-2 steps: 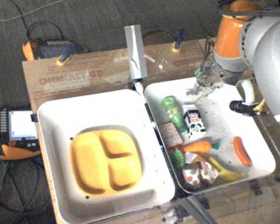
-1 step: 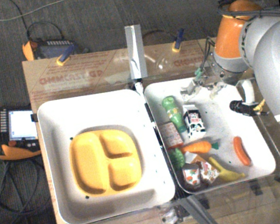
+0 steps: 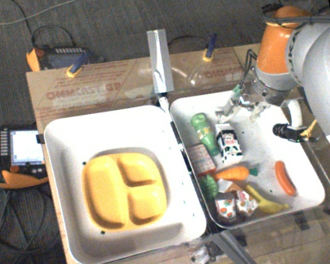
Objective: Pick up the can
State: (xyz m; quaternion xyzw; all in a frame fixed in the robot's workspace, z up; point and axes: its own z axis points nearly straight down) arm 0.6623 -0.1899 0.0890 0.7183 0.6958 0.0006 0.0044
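From the overhead camera you see the desk (image 3: pixel 46 105) carrying two white bins side by side. The left bin (image 3: pixel 60 146) holds a yellow divided tray (image 3: pixel 124 189) lying flat in its middle, well apart from everything you need. The right bin (image 3: pixel 314 190) is where the clutter sits, most of it crowded against the left wall and bottom corner, probably just as it was tipped in.

Your target, the can (image 3: pixel 201 158), looks to be the reddish cylinder lying on its side against the right bin's left wall, just below the green bottle (image 3: pixel 201 127) and touching or nearly touching the small black-and-white carton (image 3: pixel 228 143). A carrot (image 3: pixel 234 174) lies just beneath it, with a banana (image 3: pixel 264 201) and a printed packet (image 3: pixel 230 206) further down, and a sausage (image 3: pixel 284 178) off by itself to the right. That tight packing will likely leave you little finger room beside the can.

The arm comes in from the right, its orange band (image 3: pixel 271 46) above the wrist, tilted down towards the bin's upper right. The claw (image 3: pixel 240 101) hovers near the top rim, apart from the can; you cannot tell whether it is released or clenched.
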